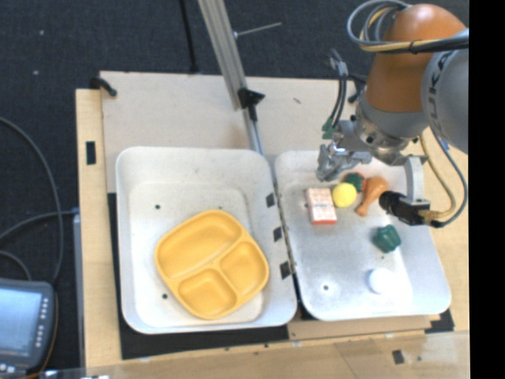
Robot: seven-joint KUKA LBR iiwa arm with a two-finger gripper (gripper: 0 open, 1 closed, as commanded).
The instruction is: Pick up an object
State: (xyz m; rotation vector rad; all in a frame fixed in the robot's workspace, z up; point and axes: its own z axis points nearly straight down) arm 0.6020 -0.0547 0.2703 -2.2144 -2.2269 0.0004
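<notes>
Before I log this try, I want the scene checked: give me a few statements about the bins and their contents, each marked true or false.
1. The yellow divided tray lies in the left bin. True.
2. The yellow ball lies in the left bin. False: it is in the right bin, next to the small pink box.
3. The gripper is over the far end of the right bin. True.
4. The green object sits inside the tray. False: it lies on the right bin's floor.
5. The white round object is near the right bin's near edge. True.
</notes>
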